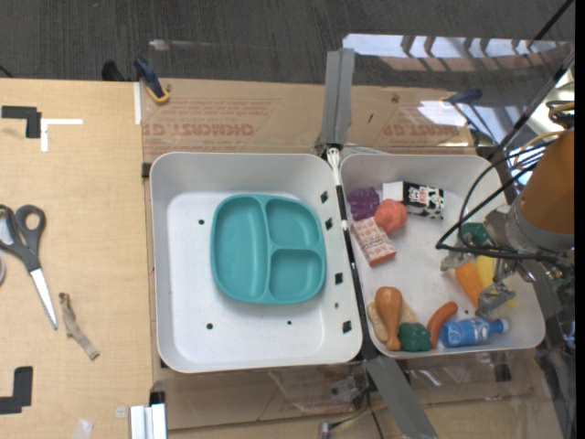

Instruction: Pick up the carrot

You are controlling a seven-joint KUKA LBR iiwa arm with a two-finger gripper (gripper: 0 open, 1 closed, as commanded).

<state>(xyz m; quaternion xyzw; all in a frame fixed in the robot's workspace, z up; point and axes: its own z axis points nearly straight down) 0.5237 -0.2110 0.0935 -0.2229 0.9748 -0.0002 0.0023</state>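
— Pale wood, that surface [73, 245], with the two white bins on it. What's in the left bin [178, 245]?

— A teal divided plate [270, 248], lying flat near its middle.

— And the right bin [430, 167]?

— It's crowded. The grey arm [548, 208] comes in over its right rim, and the pincer [483, 282] hangs low over the bin's right half.

— Spread or pressed together?

— I can't tell; the metal parts blur into the cables there.

— Where's the carrot?

— The carrot [466, 282] is an orange wedge lying right at the pincer, with what looks like its green top [474, 236] towards the far side. I can't make out whether it is being pinched.

— And around it?

— A blue bottle [473, 332] lies along the near wall just below it. Left of that are a reddish sausage [441, 316], something green [415, 337] and a chicken drumstick [389, 311].

— Further back?

— A small pink carton [373, 240], a peach [391, 216], purple grapes [363, 200] and a cow-patterned block [424, 199].
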